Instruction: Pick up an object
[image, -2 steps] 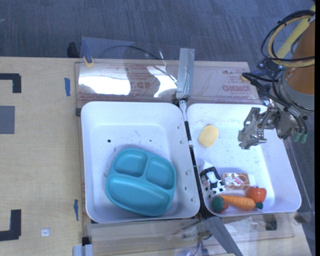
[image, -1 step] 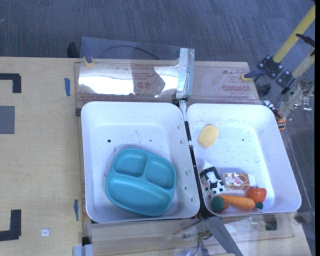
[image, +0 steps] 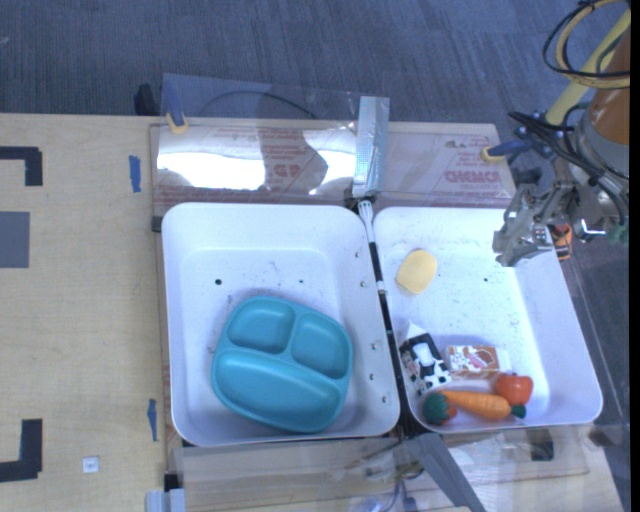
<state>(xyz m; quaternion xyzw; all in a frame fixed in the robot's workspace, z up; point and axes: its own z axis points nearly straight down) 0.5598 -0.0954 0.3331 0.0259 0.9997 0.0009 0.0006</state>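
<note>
My gripper (image: 512, 247) hangs over the back right part of the right bin (image: 545, 310), with nothing between its fingers as far as I can see. A pale yellow rounded object (image: 417, 270) lies to its left near the bin's back. Toward the front of that bin lie a black-and-white toy (image: 424, 362), a small printed packet (image: 470, 359), an orange carrot (image: 476, 404) and a red tomato-like piece (image: 514, 387).
The left bin (image: 190, 250) holds a teal divided plate (image: 283, 364). A clear plastic sheet and a taped strip (image: 370, 145) stand behind both bins. Cables (image: 585, 45) hang at the upper right above the arm.
</note>
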